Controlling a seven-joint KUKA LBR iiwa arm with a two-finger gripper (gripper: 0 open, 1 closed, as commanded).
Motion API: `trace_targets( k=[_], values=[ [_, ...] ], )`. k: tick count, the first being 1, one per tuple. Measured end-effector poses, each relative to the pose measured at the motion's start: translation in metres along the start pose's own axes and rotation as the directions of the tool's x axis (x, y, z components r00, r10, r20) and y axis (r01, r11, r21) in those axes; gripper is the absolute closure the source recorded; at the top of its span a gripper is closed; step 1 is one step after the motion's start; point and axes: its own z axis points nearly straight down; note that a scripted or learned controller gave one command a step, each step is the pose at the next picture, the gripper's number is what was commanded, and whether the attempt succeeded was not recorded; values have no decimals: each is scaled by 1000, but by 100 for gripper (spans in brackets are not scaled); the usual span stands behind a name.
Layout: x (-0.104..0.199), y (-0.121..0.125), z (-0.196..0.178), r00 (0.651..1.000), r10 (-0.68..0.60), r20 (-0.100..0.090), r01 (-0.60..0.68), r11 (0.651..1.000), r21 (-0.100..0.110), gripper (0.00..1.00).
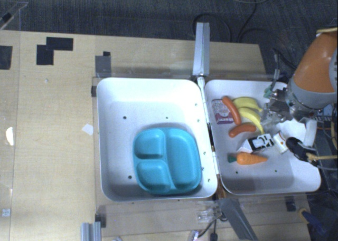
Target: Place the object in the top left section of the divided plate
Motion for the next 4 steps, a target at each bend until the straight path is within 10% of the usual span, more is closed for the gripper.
trace_targets(
  k=[1, 2, 3, 4],
  values=[
    [32, 69, 38, 981, -195, 0, 195, 981, -1, 100],
    [-28, 20, -49, 911, -413, 2, 413, 911, -3, 100],
    [-26, -69, 11, 889, -458, 0, 458, 889, 1, 100],
    [2, 11, -24, 860, -510, 2, 510, 860, -3, 100]
  ],
)
